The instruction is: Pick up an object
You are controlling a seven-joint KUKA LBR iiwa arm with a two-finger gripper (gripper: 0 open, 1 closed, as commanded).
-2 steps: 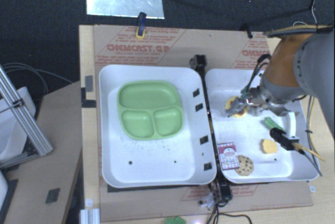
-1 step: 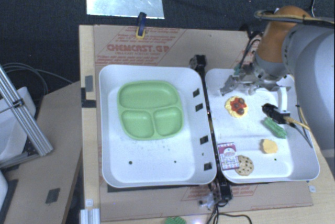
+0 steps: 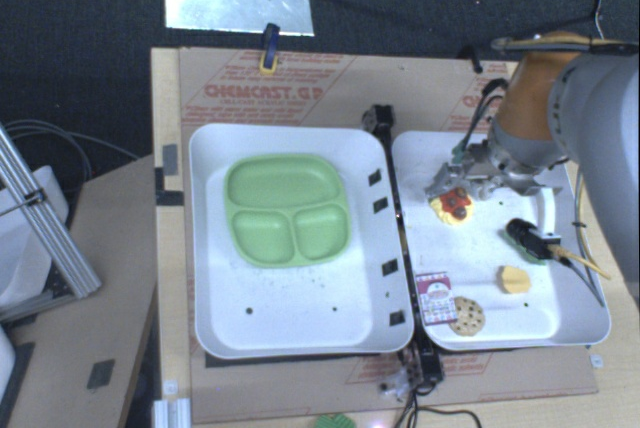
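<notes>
At the far left, a slanted aluminium frame [image 3: 40,226] stands beside the bench. The bins sit on a cardboard sheet [image 3: 290,81] with red lettering, and a small blue and yellow clamp [image 3: 269,49] is at its far edge.

The left bin [image 3: 300,316] holds a green divided plate [image 3: 288,211]. It lies flat toward the bin's far half, with its one long compartment farthest from the camera and two smaller ones nearer.

The right bin [image 3: 500,321] touches the left one along the middle seam. In its near left corner lies a small pink and white packet [image 3: 433,297]. Just beside the packet, a little nearer the front wall, is a round cookie [image 3: 466,316] with dark chips.

Farther back, in the left half of this bin, a small yellow and red toy [image 3: 455,209] rests on the floor (it may be a food piece, but it is too small to name). The gripper [image 3: 452,188] is low over it, right at its far edge. Whether the claw is spread or closed cannot be told from this angle, and nothing can be seen held in it.

To the right of the cookie, apart from the toy, sits a pale yellow block [image 3: 515,279]. The arm [image 3: 530,106] enters from the right, its orange band above the bin's far right corner.
</notes>
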